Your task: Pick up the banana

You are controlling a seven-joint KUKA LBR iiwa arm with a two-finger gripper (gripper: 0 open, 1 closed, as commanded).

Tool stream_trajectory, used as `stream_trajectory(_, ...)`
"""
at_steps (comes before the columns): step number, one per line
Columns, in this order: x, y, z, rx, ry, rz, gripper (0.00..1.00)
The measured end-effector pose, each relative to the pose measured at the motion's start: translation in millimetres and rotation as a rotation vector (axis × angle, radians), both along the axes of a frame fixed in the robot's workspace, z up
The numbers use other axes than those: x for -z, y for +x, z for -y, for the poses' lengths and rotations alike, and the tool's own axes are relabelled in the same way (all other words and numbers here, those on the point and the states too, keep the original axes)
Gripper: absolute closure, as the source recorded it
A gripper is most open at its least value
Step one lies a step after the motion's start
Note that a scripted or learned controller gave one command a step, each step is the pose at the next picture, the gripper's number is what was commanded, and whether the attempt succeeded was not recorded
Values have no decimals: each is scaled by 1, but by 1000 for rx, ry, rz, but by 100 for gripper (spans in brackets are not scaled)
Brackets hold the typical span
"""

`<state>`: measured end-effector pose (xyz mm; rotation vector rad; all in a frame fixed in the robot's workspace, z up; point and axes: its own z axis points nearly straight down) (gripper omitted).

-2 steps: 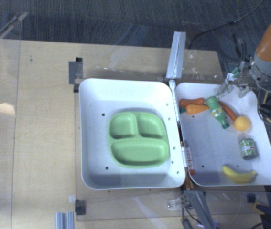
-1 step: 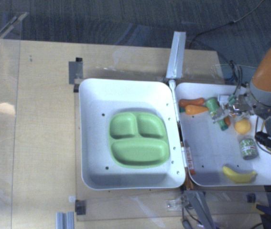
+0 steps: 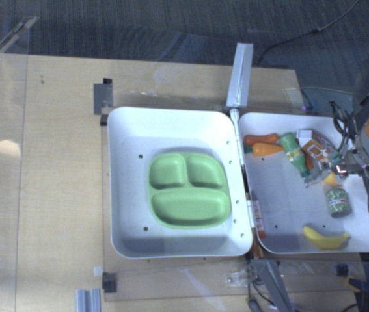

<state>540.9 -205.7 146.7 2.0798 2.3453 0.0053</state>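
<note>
The yellow banana point(image 3: 325, 238) lies on its side near the front wall of the right bin point(image 3: 282, 203). My gripper point(image 3: 329, 171) hangs over the right part of that bin, reaching in from the right. It is well behind the banana, beside a small can point(image 3: 338, 201). Nothing yellow is at the gripper.
In the right bin's back part lie an orange carrot point(image 3: 266, 149), a green bottle point(image 3: 293, 152) and a brown-and-white packet point(image 3: 314, 151). The left bin point(image 3: 122, 174) holds a green divided plate point(image 3: 188, 188). A metal bar point(image 3: 239, 77) stands behind the bins.
</note>
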Motion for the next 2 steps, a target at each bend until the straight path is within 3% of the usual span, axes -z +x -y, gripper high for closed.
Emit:
stream_trajectory(1,25,-52,-7,-6,7,-4,0)
stream_trajectory(2,-62,-52,0,87,-1,2,0)
